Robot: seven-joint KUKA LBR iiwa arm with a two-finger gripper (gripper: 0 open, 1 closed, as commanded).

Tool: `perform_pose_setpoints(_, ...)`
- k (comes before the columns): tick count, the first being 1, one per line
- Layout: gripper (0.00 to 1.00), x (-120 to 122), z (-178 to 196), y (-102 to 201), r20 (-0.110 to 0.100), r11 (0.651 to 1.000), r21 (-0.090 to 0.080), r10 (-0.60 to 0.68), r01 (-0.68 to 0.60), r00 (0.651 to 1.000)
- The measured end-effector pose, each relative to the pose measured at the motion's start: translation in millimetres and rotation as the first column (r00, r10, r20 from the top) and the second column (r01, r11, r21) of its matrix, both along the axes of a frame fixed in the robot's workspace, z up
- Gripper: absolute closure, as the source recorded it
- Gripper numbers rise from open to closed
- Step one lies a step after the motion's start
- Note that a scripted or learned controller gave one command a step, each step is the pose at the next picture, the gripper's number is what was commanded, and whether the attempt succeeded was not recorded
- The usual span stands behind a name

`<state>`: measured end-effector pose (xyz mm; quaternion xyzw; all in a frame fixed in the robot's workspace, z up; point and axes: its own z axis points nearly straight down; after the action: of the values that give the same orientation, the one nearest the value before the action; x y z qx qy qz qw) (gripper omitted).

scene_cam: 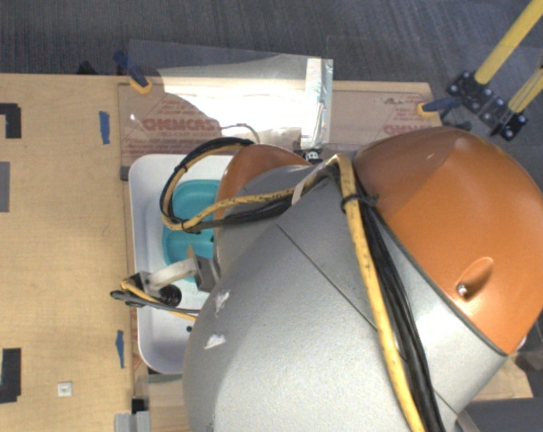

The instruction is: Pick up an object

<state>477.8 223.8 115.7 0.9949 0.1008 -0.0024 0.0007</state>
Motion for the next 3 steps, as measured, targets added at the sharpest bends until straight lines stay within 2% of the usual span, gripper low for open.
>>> perform_pose_setpoints(1, 1.0, 3, 121, -5, 0.012, 1.0, 0.007, 0.005, -0.005, 1.0)
perform_pose_setpoints(2, 1.0, 3, 128, -5, 0.009, 1.0, 0.003, 0.003, -0.003, 1.0)
perform_pose_setpoints(3, 1.0, 2, -25, 2, 0.007, 0.955, 0.007, 0.295, -0.295, 0.955)
